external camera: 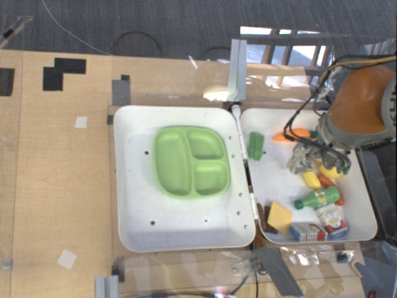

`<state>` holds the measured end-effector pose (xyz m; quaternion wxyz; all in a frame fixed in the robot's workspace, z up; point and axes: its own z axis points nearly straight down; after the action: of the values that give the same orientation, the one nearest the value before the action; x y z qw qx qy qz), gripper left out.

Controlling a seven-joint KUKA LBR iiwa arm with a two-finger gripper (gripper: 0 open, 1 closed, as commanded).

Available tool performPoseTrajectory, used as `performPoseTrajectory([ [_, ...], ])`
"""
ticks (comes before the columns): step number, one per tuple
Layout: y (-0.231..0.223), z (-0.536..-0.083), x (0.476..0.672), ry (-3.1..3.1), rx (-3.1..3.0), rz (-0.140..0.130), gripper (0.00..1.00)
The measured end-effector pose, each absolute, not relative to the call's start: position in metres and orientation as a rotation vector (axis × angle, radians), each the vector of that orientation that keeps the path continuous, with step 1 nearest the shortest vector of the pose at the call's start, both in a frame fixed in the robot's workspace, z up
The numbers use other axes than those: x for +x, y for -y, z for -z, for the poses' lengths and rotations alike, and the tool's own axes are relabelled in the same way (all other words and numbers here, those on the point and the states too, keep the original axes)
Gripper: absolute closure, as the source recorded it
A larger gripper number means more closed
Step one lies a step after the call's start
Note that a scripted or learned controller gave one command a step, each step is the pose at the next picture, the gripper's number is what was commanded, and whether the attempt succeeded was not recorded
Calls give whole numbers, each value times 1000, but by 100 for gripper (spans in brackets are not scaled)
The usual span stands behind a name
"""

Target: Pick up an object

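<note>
Right now the gripper (308, 159) hangs low in the right-hand bin (273, 185), just beside a cluster of small yellow and orange toy pieces (312, 179); whether it is parted or closed cannot be told from this slanted view, and nothing can be seen held in it. Taking the green bottle (319, 198) as the landmark: the yellow pieces lie just above it, the small carton (329, 218) touches it from below, the yellow wedge (280, 217) sits to its lower left, the orange carrot-like piece (293, 135) lies well above it, and the green pickle-shaped piece (255, 145) stands apart to its upper left. The green divided plate (190, 161) rests in the other bin, far left of the bottle. To do the pick well, my judgement is that the gripper should settle squarely over one piece, not straddle two touching ones, since the crowding beside the bottle invites a glancing miss. The lone pickle-shaped piece looks the cleaner target.
</note>
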<state>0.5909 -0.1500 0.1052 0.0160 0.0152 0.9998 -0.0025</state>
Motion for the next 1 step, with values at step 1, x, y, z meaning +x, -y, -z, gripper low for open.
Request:
performPoseTrajectory([
  [1, 207, -217, 655, -3110, 241, 7, 100],
])
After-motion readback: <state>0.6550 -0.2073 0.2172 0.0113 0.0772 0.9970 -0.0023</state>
